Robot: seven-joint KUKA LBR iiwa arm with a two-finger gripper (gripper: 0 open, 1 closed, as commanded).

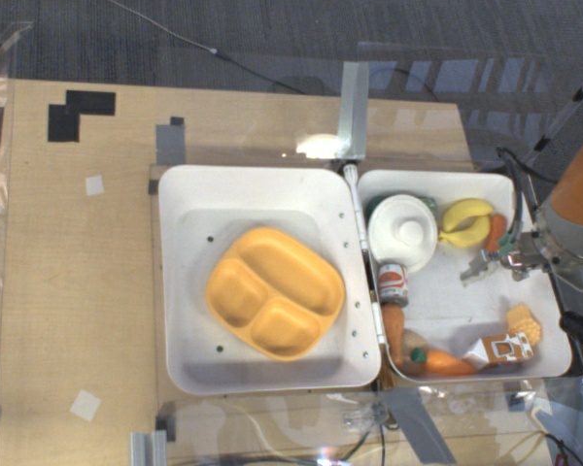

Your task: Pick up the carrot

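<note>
Now the left bin [175, 260] is carrying a yellow divided plate [275, 291], while the gripper [478, 268] is hovering with fingers spread and nothing between them over the right bin [554, 352], below the banana [464, 219]; the carrot [447, 363] is lying along that bin's near wall.

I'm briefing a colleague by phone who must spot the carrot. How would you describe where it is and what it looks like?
Start at the right bin, the one beside the bin holding the yellow divided plate. Along its near wall lies the carrot, below the small can. It is the tapered orange piece with a green stub, unlike the blunt brown piece touching it.
</note>
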